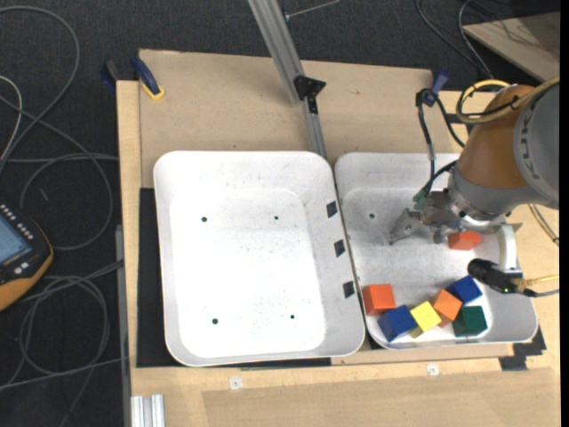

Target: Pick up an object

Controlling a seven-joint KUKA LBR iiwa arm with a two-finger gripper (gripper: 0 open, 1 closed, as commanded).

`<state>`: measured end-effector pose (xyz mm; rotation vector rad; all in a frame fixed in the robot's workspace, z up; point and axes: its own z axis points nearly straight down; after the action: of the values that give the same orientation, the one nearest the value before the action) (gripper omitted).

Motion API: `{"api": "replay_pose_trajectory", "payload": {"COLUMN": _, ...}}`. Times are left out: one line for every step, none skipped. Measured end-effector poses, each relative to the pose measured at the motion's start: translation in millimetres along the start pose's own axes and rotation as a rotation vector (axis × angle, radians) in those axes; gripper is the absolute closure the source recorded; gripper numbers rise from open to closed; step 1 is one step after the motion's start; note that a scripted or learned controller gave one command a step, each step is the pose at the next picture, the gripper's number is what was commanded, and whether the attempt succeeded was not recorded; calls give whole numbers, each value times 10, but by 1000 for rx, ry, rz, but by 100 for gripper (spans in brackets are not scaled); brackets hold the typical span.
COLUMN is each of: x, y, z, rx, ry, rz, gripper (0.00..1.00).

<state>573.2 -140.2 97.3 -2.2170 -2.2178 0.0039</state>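
The arm is reaching in from the right over the right bin (356, 178), its claw (416, 225) hanging low above the bin floor; whether the claw is open or closed cannot be told. A red block (464, 239) is lying just beside the wrist. Orange (380, 297), blue (397, 322), yellow (425, 316) and green (471, 320) blocks are clustering along the near wall. The left bin (169, 194) is sitting alongside on the tabletop (222, 105).
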Motion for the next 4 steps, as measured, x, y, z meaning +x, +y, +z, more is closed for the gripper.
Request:
{"api": "replay_pose_trajectory", "payload": {"x": -1, "y": 15, "z": -134, "rx": -6, "ry": 0, "rz": 0, "gripper": 100}}
{"api": "replay_pose_trajectory", "payload": {"x": 39, "y": -64, "z": -680, "rx": -12, "ry": -3, "rz": -1, "gripper": 100}}
{"api": "replay_pose_trajectory", "payload": {"x": 53, "y": -22, "z": -1329, "rx": -15, "ry": -4, "rz": -2, "gripper": 100}}
{"api": "replay_pose_trajectory", "payload": {"x": 56, "y": -10, "z": -1777, "rx": -13, "ry": -4, "rz": -2, "gripper": 100}}
